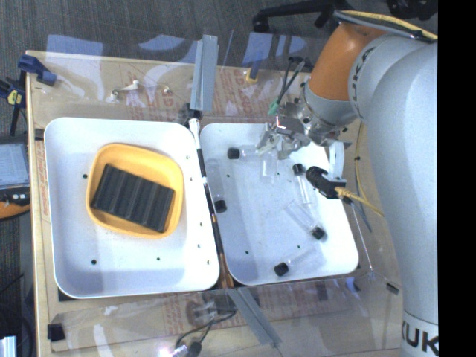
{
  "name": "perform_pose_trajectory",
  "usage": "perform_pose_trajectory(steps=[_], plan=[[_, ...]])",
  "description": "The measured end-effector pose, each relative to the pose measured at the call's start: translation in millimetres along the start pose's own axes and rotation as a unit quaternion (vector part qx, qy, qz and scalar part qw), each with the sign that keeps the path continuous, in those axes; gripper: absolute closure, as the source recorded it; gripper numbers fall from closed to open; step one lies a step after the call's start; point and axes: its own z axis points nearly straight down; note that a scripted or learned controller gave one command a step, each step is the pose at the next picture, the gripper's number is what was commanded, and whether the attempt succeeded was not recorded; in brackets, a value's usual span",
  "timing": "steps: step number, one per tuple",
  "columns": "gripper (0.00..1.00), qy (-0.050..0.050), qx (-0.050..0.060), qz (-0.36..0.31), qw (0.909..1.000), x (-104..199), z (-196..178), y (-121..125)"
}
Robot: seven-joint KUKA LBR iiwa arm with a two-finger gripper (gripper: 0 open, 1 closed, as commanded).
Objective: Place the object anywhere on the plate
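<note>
Writing on the arm: white letters "KU" show low on the grey KUKA arm (394, 162) at the bottom right, cut off by the edge.
Writing on the bench: faint red print runs along the clear-covered wooden bench top (149, 88) above and below the bins; too small to read.
Gripper: the two-finger gripper (280, 137) is low over the far rim of the right-hand shallow white bin (253, 262), under the orange band. Whether it is open or closed cannot be made out, and nothing can be seen held in it.
Task object: the dark ribbed rectangular block (134, 195) lies flat on the yellow rounded plate (141, 155), slightly skewed, its corners close to the plate's rim.
Plate: sits in the upper middle of the left-hand shallow white bin (111, 274), well apart from the gripper.
Right bin contents: several small clear tubes with black caps (318, 233) lie scattered, mostly toward the right wall and near corner.
Cable: a black plug on a yellow lead (321, 180) hangs over the right bin's right side, just beside the wrist.
Edges: the two bins touch along a dark seam; a grey metal strip (204, 69) stands above that seam.
Open room: bare white floor lies below and right of the plate, and across the middle and left of the right bin.
</note>
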Motion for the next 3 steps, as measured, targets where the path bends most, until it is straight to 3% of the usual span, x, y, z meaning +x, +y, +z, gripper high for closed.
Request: perform_pose_trajectory(steps=[1,2,3], plan=[[1.0,-0.001,-0.001,-0.094,0.9956,97.2,-24.6,-12.1],[1.0,-0.002,0.0,-0.11,0.9939,162.9,6.1,-24.5],[0.0,-0.002,0.0,-0.11,0.9939,162.7,5.9,-24.4]])
